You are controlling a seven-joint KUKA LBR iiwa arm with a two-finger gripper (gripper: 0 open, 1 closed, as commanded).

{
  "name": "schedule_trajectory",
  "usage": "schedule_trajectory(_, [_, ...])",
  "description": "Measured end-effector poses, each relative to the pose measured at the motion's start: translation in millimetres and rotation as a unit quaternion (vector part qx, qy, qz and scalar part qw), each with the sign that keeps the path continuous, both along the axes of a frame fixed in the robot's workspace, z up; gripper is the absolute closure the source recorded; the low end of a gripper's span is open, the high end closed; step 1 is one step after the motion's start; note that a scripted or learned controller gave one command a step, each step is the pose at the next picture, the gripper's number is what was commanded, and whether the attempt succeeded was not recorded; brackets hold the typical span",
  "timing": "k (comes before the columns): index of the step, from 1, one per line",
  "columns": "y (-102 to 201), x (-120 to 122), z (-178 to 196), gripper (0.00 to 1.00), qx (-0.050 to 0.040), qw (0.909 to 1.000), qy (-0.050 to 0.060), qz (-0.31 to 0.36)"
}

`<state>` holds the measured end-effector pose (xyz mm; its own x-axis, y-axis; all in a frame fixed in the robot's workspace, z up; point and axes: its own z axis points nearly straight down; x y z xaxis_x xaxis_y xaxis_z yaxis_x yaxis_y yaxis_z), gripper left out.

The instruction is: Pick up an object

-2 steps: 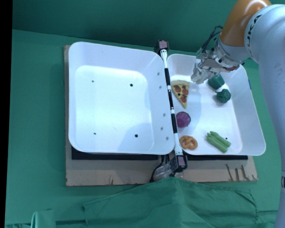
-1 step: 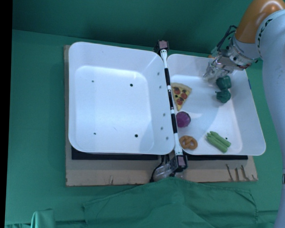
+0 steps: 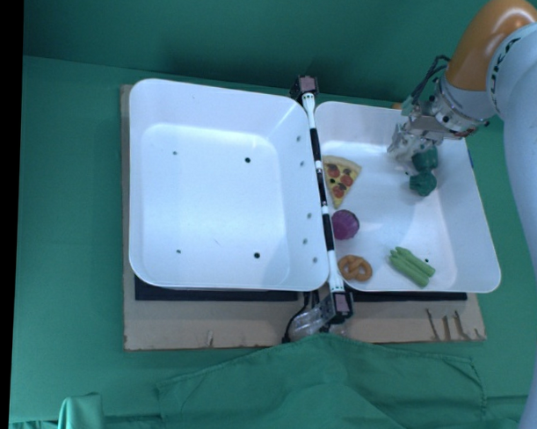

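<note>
The right bin (image 3: 465, 251) holds several small objects. A pizza slice (image 3: 341, 178) lies near its left wall, with a purple ball (image 3: 345, 224) below it and a brown pretzel (image 3: 355, 268) at the front left corner. A light green bundle of beans (image 3: 412, 265) rests at the front middle. A dark green lumpy toy (image 3: 423, 182) sits at the back right. My gripper (image 3: 411, 156) hangs low over the bin's back right part, right beside and touching the top of that dark green toy (image 3: 425, 159).
The left bin (image 3: 157, 117) is beside the right one, with a black-and-white divider bar (image 3: 320, 189) between them. Both stand on a cardboard sheet (image 3: 203, 330). Green cloth (image 3: 333, 392) is bunched at the front.
</note>
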<state>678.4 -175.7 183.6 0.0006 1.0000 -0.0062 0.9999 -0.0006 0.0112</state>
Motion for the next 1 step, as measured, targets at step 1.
schedule_trajectory(1, [-13.9,-68.6,1.4,1.0,0.0,1.0,-0.003,-0.002])
